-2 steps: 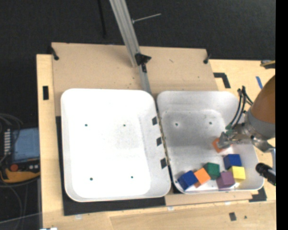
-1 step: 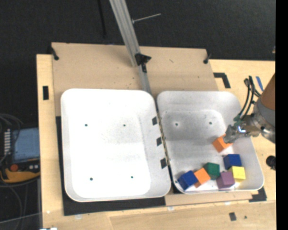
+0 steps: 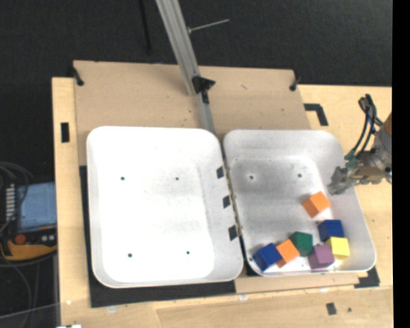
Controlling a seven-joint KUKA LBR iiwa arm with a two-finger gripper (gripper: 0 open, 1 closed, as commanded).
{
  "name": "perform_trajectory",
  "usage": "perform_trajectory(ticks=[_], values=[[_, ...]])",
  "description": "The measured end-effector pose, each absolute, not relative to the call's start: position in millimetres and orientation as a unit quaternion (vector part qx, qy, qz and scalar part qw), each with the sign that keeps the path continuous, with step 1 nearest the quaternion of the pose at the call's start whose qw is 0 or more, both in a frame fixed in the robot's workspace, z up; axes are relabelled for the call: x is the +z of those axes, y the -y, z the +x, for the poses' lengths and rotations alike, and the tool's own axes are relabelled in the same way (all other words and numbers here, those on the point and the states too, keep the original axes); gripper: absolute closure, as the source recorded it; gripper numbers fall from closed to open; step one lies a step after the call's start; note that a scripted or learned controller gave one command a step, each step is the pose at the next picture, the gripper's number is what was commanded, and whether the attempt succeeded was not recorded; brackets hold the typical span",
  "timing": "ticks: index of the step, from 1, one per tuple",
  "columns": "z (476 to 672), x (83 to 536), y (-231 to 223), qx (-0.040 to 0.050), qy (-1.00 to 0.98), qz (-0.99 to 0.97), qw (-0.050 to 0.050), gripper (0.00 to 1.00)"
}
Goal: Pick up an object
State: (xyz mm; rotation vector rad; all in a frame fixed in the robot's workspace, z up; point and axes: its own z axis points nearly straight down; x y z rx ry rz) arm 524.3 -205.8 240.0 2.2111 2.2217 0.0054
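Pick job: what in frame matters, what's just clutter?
Job:
pincer
orange cube
blue cube
yellow cube
purple cube
green cube
right bin

Clutter:
left bin
metal pole
blue box
cables

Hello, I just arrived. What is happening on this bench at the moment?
A robot arm reaches in from the right, its gripper over the right edge of the right bin. It holds nothing visible. Coloured blocks lie in that bin's lower right part; the nearest is an orange block. The left bin sits beside it.
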Motion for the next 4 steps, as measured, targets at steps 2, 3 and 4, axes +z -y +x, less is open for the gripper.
perform_trajectory(ticks=[2, 3, 4], values=[[536.3, 264.8, 164.7, 0.0008, -0.709, 0.705, 0.001, 1.00], [549.5, 253.3, 107.5, 0.0002, -0.710, 0.705, 0.000, 1.00], [553.7, 257.6, 61.4, 0.0011, -0.710, 0.705, 0.000, 1.00]])
